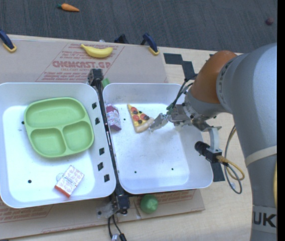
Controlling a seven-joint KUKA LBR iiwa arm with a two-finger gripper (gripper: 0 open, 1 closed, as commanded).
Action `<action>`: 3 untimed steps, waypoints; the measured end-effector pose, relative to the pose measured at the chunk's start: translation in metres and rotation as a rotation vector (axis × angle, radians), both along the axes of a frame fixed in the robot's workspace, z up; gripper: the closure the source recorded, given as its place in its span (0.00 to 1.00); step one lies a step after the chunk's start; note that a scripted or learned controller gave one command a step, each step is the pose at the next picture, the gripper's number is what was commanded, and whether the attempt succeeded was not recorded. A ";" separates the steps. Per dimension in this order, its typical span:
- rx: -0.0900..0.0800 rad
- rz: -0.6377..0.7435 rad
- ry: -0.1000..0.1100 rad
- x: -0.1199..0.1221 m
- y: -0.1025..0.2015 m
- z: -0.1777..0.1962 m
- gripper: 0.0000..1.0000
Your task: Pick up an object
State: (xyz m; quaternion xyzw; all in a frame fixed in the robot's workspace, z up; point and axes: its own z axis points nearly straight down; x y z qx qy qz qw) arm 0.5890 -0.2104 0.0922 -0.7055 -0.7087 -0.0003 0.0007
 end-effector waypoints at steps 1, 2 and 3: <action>-0.001 0.002 0.004 -0.101 -0.001 -0.001 0.00; -0.001 0.004 0.002 -0.012 0.062 0.000 0.00; 0.000 0.006 0.003 -0.012 0.061 0.010 1.00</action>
